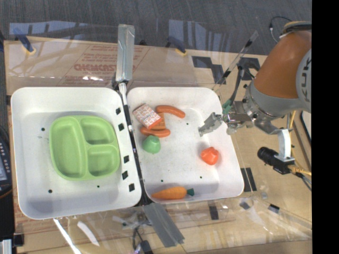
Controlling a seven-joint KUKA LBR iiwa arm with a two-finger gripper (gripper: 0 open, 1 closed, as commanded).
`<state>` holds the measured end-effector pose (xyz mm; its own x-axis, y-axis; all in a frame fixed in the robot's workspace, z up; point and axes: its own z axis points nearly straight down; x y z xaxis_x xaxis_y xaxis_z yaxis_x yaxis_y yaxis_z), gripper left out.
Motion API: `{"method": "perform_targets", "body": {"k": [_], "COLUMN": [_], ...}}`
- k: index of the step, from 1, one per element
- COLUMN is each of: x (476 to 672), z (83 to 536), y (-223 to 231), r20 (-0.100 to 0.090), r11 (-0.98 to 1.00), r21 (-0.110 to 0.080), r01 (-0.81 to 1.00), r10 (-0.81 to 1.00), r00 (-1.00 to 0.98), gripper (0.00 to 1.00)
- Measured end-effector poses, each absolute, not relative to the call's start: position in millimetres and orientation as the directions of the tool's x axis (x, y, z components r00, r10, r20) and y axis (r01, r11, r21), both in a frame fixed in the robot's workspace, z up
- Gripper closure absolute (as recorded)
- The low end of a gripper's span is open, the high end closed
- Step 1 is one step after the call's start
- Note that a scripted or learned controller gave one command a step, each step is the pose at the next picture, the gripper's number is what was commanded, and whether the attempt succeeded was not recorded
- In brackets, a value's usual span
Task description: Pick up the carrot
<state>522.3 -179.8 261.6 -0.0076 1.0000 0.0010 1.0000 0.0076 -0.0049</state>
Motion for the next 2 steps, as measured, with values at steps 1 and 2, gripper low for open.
{"method": "perform_targets", "body": {"k": [1, 2], "x": [512.3, 543.0], "z": [91.9, 240.8], "y": [-146.5, -180.7], "r20": [0.001, -0.003], "r11": [-0.068, 0.103], "r21": [-0.002, 0.003], "r01": [0.998, 0.995], "r10": [0.998, 0.995], "r00": [0.068, -0.103], "gripper": [0.00, 0.00]}}
